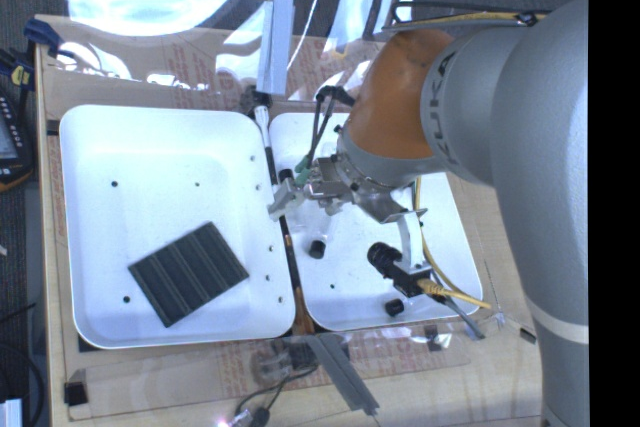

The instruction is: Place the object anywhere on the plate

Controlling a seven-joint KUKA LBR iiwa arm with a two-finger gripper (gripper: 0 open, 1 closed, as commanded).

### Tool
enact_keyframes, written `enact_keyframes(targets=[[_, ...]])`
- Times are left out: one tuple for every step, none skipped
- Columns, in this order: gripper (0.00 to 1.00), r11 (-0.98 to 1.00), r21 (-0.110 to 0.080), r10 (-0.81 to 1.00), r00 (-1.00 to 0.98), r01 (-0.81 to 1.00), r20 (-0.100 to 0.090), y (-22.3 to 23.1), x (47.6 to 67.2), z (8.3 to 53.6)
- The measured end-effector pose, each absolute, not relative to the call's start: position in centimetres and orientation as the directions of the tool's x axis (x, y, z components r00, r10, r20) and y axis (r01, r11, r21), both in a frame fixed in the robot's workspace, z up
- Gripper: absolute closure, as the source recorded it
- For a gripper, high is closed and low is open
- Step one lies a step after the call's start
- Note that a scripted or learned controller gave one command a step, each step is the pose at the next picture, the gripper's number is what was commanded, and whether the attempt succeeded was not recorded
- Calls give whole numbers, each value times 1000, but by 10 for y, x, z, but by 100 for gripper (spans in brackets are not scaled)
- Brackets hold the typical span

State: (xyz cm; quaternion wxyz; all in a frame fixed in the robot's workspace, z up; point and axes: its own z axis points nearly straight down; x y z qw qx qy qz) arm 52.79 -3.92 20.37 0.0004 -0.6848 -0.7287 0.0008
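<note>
Dark grey ribbed rectangular plate (189, 273) sits tilted in the left shallow white bin (90, 145); hand (300, 195) hovers over the right bin (455, 245), can't tell its grip.

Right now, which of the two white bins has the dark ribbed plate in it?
The left bin. The dark ribbed plate lies flat in its lower part, tilted. The right bin sits under the arm, with the gripper over it.

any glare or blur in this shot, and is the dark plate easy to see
Camera view: strong glare washes out the shiny sheet behind the bins; the dark ridged plate in the left bin is sharp and high-contrast; the arm looms large and soft, shading the right bin.
</note>
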Motion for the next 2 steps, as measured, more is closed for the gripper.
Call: enact_keyframes(targets=[[100, -14, -7, 1000, 14, 1000, -1, 26, 475, 190], [100, -404, -5, 915, 404, 915, -1, 116, 475, 190]])
